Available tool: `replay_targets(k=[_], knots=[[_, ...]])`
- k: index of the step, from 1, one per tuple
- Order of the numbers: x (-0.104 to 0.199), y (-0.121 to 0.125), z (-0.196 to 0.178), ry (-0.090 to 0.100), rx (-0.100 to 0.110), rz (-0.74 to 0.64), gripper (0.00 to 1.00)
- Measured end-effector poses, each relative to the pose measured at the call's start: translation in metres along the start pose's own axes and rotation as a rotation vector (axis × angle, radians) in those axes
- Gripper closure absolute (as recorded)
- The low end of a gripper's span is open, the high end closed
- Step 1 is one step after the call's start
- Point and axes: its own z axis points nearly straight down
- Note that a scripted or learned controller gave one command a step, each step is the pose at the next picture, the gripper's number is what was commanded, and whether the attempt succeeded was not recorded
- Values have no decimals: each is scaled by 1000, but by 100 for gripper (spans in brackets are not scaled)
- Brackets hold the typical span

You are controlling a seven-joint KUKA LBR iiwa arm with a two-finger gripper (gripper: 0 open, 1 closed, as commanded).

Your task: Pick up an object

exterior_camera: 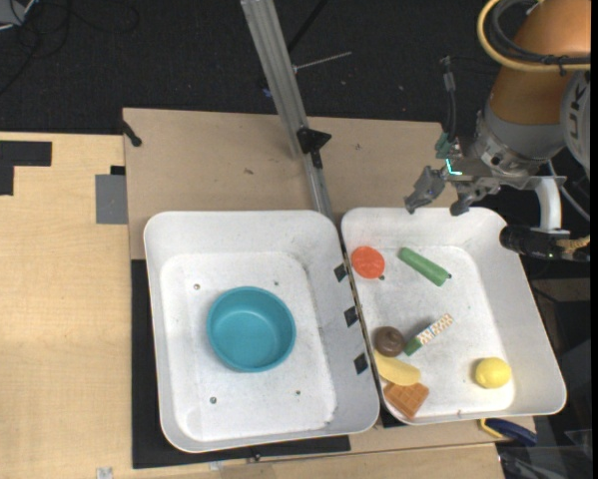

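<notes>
Grey two-finger gripper [440, 199] spread apart, gripping nothing, above far rim of right shallow white bin [538, 367]; below it, green cylindrical stick [423, 266], round orange disc [367, 262].

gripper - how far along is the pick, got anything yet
Nothing looks picked. The gripper hangs open over the right bin's far rim with nothing between its fingers. The green stick and orange disc lie nearest below. Descending, grasping and lifting all remain.

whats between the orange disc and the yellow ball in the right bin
In the camera view, a small pale patterned bar lies on the line from the orange disc to the yellow ball; otherwise bare white floor.
</notes>
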Motion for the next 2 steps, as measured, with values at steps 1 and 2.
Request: replay_targets(k=[1, 2], knots=[[0, 0, 0, 0, 0, 0, 0], [3, 0, 63, 1, 5, 0, 0]])
